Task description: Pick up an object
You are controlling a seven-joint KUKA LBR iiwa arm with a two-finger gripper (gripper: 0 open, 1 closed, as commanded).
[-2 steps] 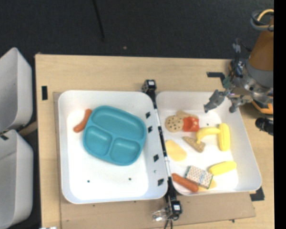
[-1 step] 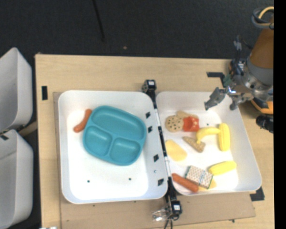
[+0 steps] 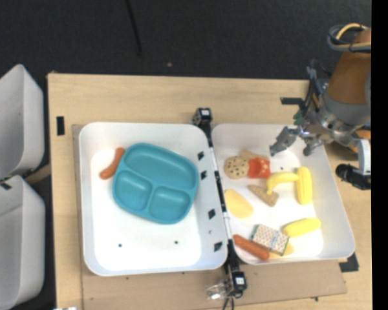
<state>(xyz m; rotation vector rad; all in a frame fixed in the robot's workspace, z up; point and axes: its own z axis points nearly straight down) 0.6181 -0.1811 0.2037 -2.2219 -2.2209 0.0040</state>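
1. In the left bin (image 3: 90,237), a teal tray (image 3: 155,183) lay beside an orange sausage (image 3: 112,163).
2. The right bin (image 3: 333,231) held a cookie (image 3: 235,167), bananas (image 3: 291,179) and a patterned packet (image 3: 269,238).
3. Above its far right corner hung the gripper (image 3: 296,143), fingers apart, grasping nothing.

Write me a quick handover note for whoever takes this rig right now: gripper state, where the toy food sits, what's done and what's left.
Gripper: open, holding nothing, above the far right part of the right bin.
Right bin holds the cookie, red piece, banana, corn cob, lemon, patterned block and a hot dog.
Left bin holds the teal divided plate, with another hot dog beside it.
Done: nothing picked yet.
Left: lower onto one item, close, lift. The red piece and banana look nearest.
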